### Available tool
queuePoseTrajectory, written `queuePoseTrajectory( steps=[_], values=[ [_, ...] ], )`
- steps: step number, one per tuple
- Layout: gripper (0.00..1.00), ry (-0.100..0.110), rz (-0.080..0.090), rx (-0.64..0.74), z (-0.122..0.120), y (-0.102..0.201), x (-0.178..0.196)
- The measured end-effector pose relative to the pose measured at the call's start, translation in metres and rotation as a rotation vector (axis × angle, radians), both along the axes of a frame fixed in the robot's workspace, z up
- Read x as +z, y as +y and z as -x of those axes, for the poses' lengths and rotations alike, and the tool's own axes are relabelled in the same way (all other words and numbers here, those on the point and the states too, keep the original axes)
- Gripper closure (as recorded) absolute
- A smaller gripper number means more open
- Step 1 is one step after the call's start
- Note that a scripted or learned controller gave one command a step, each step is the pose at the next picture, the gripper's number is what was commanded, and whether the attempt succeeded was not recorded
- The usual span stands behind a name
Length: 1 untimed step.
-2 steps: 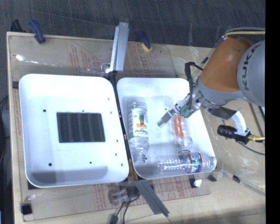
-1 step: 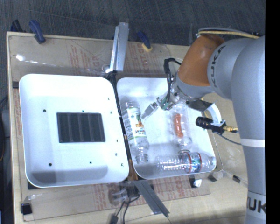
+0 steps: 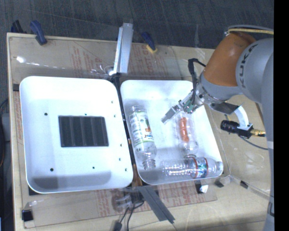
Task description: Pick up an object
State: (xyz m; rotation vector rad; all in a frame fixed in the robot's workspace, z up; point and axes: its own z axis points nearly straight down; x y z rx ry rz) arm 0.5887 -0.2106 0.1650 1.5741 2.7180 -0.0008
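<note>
Lowest in the frame, a clear bottle point(image 3: 192, 167) lies along the right bin's point(image 3: 154, 93) bottom edge. Above it, a green-labelled bottle point(image 3: 142, 134) lies at centre and an orange-labelled one point(image 3: 184, 131) to its right. Just over the latter hangs the gripper point(image 3: 176, 110); whether it is parted or holding anything cannot be told. The left bin point(image 3: 33, 129) sits beside.

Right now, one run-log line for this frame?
stage: reach | claw: above orange-label bottle, nothing gripped | right bin: three bottles | left bin: dark grate
</note>
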Motion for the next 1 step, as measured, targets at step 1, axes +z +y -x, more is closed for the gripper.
queuePoseTrajectory(
  steps=[1],
  values=[
    [0.0,0.003,-0.001,0.065,-0.0094,0.003,-0.0504]
  ],
)
